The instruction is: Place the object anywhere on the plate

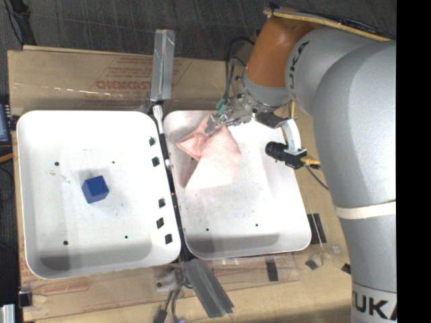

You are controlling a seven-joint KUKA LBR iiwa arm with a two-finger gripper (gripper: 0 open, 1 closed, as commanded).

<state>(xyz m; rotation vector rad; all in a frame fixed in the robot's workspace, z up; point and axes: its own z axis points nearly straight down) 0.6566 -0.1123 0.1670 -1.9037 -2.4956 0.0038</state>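
Bench topped with brown cardboard (81,73), two shallow white bins side by side. Left bin (40,140) contains one blue cube (95,188), left of centre. Right bin (289,214) contains a pink plate (212,157), tilted, long axis running from upper right to lower left, lower corner resting on the bin floor. Gripper (225,118) sits at the plate's upper edge, fingers clamped on that edge. Grey arm (350,113) enters from the right.

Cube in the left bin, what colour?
Blue. The cube shows plainly in the camera view, alone on the white left bin floor.
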